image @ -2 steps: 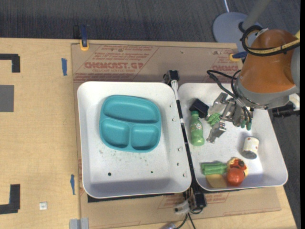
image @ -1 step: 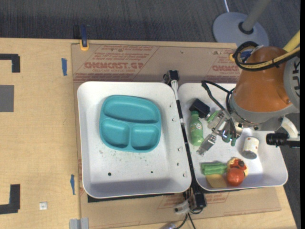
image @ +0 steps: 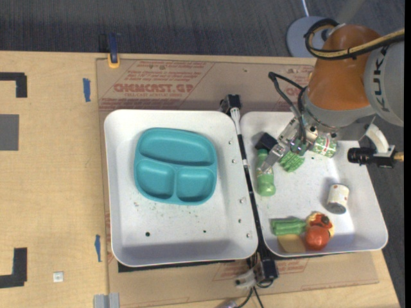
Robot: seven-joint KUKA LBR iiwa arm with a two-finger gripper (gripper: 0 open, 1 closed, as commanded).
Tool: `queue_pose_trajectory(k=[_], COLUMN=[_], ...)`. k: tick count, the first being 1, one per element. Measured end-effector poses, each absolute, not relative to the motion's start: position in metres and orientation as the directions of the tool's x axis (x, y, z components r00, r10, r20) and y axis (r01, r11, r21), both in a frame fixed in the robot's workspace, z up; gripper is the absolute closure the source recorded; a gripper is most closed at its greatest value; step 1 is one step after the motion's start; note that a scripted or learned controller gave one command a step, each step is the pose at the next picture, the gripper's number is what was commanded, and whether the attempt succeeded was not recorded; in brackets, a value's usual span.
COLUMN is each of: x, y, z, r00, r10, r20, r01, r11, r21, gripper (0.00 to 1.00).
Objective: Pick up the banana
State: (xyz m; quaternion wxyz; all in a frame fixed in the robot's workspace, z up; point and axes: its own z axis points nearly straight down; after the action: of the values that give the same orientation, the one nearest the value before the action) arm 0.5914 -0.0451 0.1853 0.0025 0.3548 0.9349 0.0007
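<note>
A: Where's your banana?
B: I can't pick one out for sure in the right bin (image: 359,239); maybe that yellowish bit (image: 290,242) by the tomato (image: 316,236).
A: And your gripper (image: 277,154)?
B: Over the green bottle (image: 265,179); can't tell whether it's gripping.

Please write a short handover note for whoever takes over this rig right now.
Gripper: low over the upper left of the right bin, above a green bottle; nothing seen between its fingers.
Banana: I cannot pick it out for certain. A yellowish piece lies at the bin's near edge, beside a tomato and a green item; it may be the banana.
Left bin: holds a teal tray.
Done: no pick yet.
Left: find, grasp and lift the banana.
</note>
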Motion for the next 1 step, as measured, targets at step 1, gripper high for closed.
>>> queue_pose_trajectory(k=[1], x=[0.5316], y=[-0.0208], z=[0.1847], r00=[-0.623], r10=[0.782], r20=[0.001], r01=[0.782], r11=[0.623], r21=[0.0], gripper=[0.0])
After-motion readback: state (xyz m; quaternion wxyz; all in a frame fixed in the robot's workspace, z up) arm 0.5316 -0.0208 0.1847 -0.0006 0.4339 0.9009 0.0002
